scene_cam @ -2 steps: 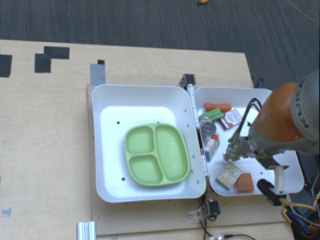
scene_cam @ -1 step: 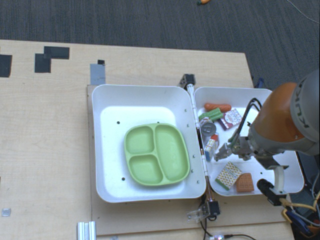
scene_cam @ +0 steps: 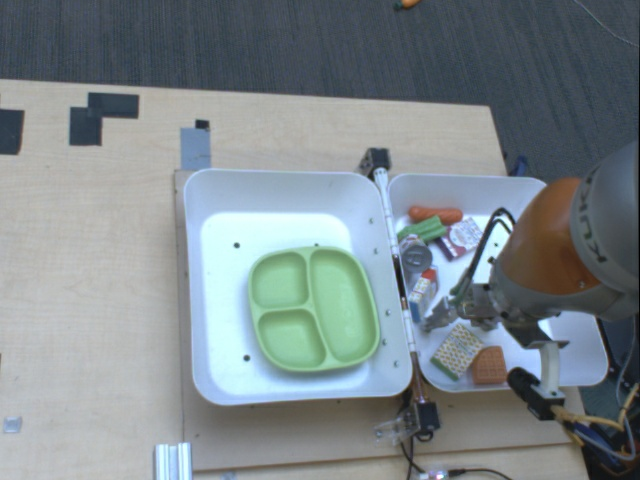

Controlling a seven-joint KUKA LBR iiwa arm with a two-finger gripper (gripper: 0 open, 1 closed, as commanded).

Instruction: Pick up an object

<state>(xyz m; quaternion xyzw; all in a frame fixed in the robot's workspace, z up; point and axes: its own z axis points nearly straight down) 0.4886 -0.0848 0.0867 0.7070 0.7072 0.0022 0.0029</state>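
Note:
My gripper [scene_cam: 441, 315] is low in the right bin [scene_cam: 520, 190], near its left wall, with the orange-banded arm [scene_cam: 545, 243] coming in from the right. It hovers just above a green-and-yellow checkered packet [scene_cam: 458, 350] and right of a small red-and-blue bottle [scene_cam: 422, 289]. An orange-brown block [scene_cam: 488, 365] lies beside the packet. Farther back lie an orange carrot-like piece [scene_cam: 436, 213], a green item [scene_cam: 422, 232], a red-and-white packet [scene_cam: 465, 236] and a round grey can [scene_cam: 415, 258]. Nothing is visibly held.
The left bin [scene_cam: 215, 268] holds a pale green three-compartment plate [scene_cam: 314, 308]. A metal divider [scene_cam: 392, 258] separates the two bins. The wooden bench [scene_cam: 90, 288] stretches to the left. A small orange thing [scene_cam: 410, 0] lies on the dark carpet behind.

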